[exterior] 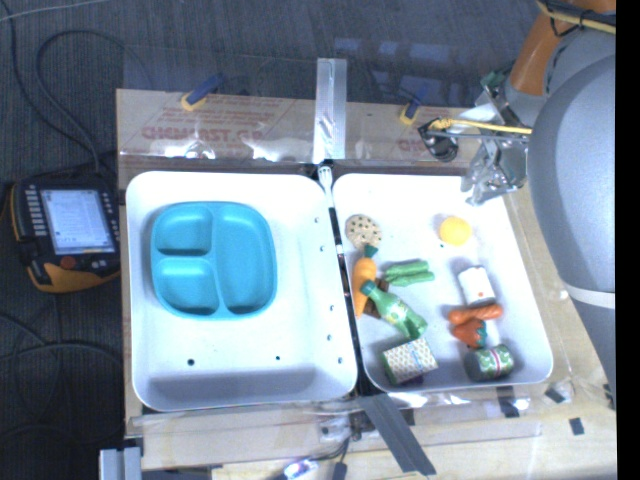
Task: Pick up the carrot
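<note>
1. My tool (492, 176) hangs over the right bin's (530, 298) far rim; can't tell if it's open.
2. Carrot (365, 280) lies well down-left of it, wedged against a green bottle (393, 308), so I'd expect a tight grab.

We see our grey arm with its orange band (548, 38) reaching in from the right of the camera view, its broad grey body filling the upper right corner. At its end our metal two-finger tool (490, 176) hangs high at the far right, fingers pointing downward. We cannot tell how the fingers stand, and nothing shows between them.
</note>
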Controlling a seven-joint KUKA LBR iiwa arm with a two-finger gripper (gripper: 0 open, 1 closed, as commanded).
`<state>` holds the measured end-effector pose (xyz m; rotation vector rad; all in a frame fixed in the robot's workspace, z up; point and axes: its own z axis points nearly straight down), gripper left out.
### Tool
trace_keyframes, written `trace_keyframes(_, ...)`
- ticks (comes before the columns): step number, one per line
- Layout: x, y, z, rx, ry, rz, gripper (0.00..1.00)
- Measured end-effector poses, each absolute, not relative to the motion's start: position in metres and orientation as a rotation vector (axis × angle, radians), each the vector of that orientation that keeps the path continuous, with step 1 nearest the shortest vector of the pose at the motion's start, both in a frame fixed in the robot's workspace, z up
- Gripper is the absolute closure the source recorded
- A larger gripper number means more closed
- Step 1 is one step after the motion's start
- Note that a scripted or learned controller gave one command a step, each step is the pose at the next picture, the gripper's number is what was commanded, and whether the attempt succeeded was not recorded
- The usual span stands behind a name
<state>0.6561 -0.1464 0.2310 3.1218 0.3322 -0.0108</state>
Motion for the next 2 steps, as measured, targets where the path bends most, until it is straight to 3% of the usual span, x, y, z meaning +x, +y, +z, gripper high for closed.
trace_keyframes(1, 0.656, -0.146, 0.231, 3.121, 0.332, -0.012, 0.00)
trace_keyframes(2, 0.658, -0.175, 0.092, 3.123, 0.328, -0.022, 0.00)
